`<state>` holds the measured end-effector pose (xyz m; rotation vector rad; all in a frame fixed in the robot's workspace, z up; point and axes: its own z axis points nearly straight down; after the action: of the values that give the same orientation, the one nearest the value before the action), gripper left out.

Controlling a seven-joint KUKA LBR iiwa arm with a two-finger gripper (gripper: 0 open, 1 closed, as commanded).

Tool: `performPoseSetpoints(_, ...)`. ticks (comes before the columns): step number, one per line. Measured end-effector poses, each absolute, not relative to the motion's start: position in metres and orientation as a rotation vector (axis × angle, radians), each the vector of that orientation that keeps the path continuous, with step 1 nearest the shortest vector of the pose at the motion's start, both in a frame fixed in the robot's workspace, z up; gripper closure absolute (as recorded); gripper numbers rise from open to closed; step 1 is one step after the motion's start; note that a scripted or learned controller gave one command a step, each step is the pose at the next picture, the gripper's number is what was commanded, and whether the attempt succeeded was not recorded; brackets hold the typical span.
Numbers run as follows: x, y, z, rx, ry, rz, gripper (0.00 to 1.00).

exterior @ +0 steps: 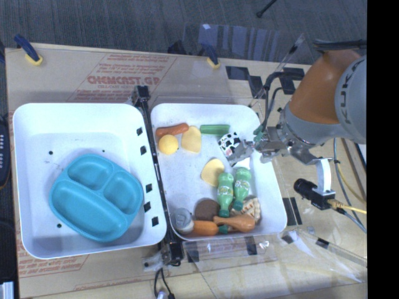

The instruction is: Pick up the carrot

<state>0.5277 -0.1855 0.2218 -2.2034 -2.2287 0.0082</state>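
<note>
The carrot (204,228) is a short orange piece lying at the front edge of the right bin (163,167), between a grey can (182,219) and a tan drumstick (237,223). My gripper (244,150) hangs over the bin's right side, well behind the carrot, beside a black-and-white spotted toy (229,143). Nothing of the carrot is at the gripper.
The right bin also holds an orange sausage (172,130), a lemon (168,144), yellow pieces (192,140), a green pod (214,129), two green bottles (233,190) and a brown round item (204,208). A blue divided plate (95,195) lies in the left bin (25,142).
</note>
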Motion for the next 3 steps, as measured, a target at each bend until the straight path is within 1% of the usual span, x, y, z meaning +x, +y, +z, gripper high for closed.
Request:
performPoseSetpoints(1, 0.541, -0.129, 0.158, -2.13, -2.295, 0.013, 0.0)
performPoseSetpoints(2, 0.559, -0.149, 0.091, -2.081, -2.344, 0.011, 0.0)
performPoseSetpoints(3, 0.618, -0.191, 0.091, -1.801, -2.543, -0.019, 0.0)
